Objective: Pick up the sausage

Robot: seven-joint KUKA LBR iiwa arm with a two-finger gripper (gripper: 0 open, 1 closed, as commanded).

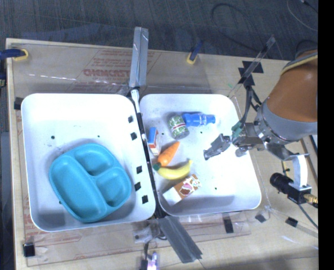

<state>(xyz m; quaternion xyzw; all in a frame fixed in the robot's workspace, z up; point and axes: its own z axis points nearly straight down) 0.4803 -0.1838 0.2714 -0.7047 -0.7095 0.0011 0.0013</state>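
The pickup is not yet done: the sausage (pixel 185 187) lies in its wrapper near the right bin's (pixel 248 191) front edge, just beside the banana (pixel 174 170). The claw (pixel 216 147) hovers over the bin's right half, apart from the sausage, gripping nothing; its opening is unclear.

The gripper (pixel 216 148) hangs over the right bin (pixel 243 187), holding nothing. Just left of it lie a banana (pixel 174 170) and carrot (pixel 168 154); a blue bottle (pixel 199 118) sits beyond it.
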